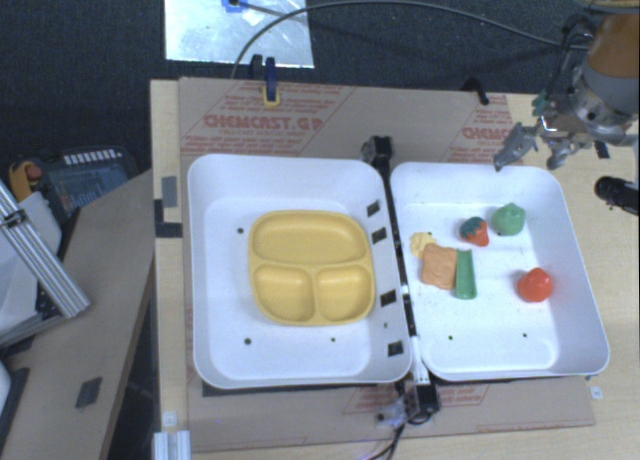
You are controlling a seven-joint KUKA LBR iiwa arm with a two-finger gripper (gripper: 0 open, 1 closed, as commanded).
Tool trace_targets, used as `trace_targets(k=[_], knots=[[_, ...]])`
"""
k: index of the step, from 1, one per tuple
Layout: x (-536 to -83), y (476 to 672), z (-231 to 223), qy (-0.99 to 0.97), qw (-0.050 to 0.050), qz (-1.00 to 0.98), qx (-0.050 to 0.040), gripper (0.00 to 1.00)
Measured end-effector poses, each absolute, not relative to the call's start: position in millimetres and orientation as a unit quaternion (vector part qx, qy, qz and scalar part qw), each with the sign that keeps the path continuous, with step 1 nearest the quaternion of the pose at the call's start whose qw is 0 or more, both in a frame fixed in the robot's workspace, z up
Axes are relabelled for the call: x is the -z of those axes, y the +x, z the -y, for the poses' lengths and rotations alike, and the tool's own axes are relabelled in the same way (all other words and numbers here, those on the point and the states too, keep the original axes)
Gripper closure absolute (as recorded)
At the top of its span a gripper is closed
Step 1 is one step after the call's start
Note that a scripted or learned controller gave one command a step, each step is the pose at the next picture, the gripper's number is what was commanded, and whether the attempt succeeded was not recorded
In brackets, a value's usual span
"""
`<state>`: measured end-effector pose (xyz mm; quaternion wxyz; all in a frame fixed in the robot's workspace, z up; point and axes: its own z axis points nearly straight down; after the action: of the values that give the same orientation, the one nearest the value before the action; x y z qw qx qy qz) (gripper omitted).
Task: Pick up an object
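Toy foods lie scattered in the right bin (575, 248): a red ball (535, 285), green lump (509, 219), orange slab (439, 267) and green stick (465, 275). Above the bin's far edge, the gripper (540, 148) hangs with fingers spread, gripping nothing. Left bin (215, 248) holds a yellow tray (310, 266).

The arm (610, 48) is cut off by the right edge of the picture, so only its wrist part and the gripper (537, 148) can be seen, and the gripper's fingers are too small and blurred to judge their gap. The small yellow piece (421, 243) touches the orange piece (438, 267), and its shape cannot be told. At the left edge, a metal rail (40, 258) and a dark device (85, 180) are partly cut off.
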<state>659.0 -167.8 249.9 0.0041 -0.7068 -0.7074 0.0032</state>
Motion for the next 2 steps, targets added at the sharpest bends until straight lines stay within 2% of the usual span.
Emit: trace_targets(k=[1, 2], knots=[[-258.5, 661.0, 167.1, -0.706, -0.001, 0.708, 0.0004, 0.00], [-217.2, 662.2, 164.2, -0.705, 0.000, 0.709, -0.0003, 0.00]])
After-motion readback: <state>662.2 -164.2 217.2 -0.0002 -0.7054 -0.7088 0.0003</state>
